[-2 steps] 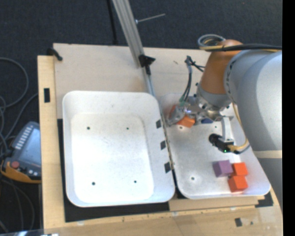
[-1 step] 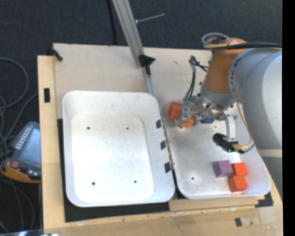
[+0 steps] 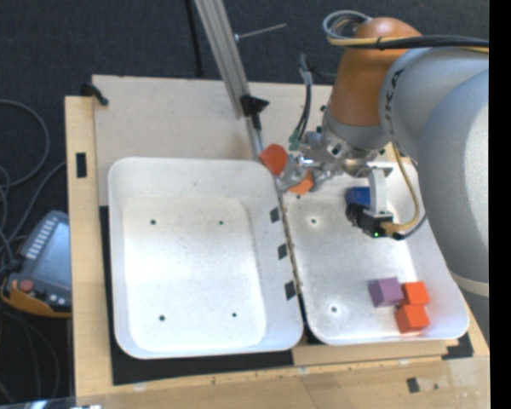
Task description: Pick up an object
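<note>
An orange block (image 3: 273,158) sits high at the far edge of the right bin (image 3: 324,262), just beside the divide between bins and immediately left of my gripper (image 3: 311,170), which hangs over that same far corner; whether it is clenched, released or grasping I cannot tell from here. The right bin also holds a purple block (image 3: 384,291) touching two more orange blocks (image 3: 413,307) in its near right corner, well apart from the gripper, while the left bin (image 3: 192,262) lies alongside on the table (image 3: 170,109).
</note>
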`<control>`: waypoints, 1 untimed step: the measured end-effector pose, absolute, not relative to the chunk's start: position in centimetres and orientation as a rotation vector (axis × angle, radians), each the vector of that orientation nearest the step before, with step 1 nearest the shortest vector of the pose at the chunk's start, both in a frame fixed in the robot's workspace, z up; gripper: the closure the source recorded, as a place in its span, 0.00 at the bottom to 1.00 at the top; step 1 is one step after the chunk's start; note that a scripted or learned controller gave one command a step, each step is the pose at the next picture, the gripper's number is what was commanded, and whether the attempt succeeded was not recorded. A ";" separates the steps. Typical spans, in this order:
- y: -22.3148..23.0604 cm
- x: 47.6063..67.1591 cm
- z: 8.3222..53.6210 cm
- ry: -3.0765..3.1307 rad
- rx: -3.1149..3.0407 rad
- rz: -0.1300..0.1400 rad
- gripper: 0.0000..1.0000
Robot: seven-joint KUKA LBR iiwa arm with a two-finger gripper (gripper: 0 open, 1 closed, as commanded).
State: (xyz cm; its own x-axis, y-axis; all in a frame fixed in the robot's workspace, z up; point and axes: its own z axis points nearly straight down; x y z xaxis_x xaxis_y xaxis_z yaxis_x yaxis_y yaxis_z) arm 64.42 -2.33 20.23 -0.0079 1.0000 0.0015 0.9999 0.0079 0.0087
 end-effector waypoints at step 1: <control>-2.8 59.0 19.6 2.219 2.225 -0.004 1.00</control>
State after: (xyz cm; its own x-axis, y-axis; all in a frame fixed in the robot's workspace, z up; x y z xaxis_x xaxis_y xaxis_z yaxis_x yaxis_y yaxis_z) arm 58.97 -2.82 19.64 0.0024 1.0000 -0.0013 1.0000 -0.0024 -0.0027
